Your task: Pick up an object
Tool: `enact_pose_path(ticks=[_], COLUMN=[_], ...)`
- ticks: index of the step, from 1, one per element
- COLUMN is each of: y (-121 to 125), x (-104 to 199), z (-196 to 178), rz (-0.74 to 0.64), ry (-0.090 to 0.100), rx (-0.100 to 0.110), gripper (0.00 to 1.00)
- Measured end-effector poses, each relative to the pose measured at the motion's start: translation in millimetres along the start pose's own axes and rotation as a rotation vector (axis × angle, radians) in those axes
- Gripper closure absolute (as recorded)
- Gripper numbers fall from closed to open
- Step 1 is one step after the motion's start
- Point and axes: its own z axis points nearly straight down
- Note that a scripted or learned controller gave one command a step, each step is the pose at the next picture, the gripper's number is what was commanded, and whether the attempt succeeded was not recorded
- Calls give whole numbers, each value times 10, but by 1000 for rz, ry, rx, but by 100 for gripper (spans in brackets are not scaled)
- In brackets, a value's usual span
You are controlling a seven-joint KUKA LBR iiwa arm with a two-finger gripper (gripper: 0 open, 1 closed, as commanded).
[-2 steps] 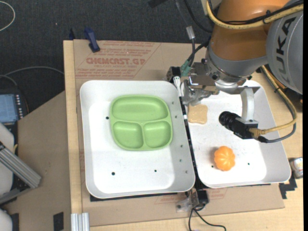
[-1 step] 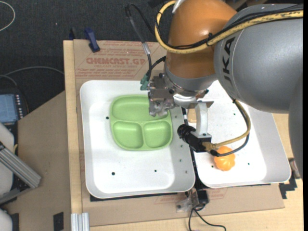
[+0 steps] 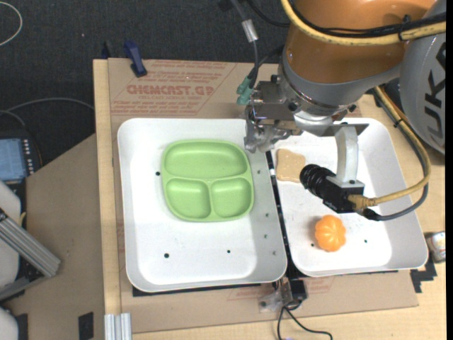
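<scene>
At the seam where the two white bins met, the gripper (image 3: 256, 142) was found low over the rims. From this slant it could not be told whether it stood open or closed, and nothing was seen held in it. Just beside it, on the side the arm reached from, a tan toast-like slice (image 3: 288, 166) lay flat in the right bin (image 3: 396, 190), close against the dividing wall. This was judged the likeliest thing to be picked. It appeared light, thin and fairly stiff, lying flush on the floor, so a hold across two opposite edges seemed advisable, with the wall crowding one side. Farther from the gripper, toward the near rim of that bin, sat an orange round object (image 3: 329, 233), probably smooth and apt to roll, best taken across its widest part. On the gripper's other side, a green divided plate (image 3: 207, 179) lay in the left bin (image 3: 141, 246), broad, rigid and graspable at its rim alone.
</scene>
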Motion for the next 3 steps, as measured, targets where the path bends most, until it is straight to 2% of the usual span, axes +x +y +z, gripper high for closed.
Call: enact_pose_path(ticks=[1,2,3], y=[117,-35,-185], x=[853,427,-210], z=[19,1075,842], rz=[-6,7,10], ry=[-3,-11,-7], rx=[10,27,16], gripper=[100,100,100])
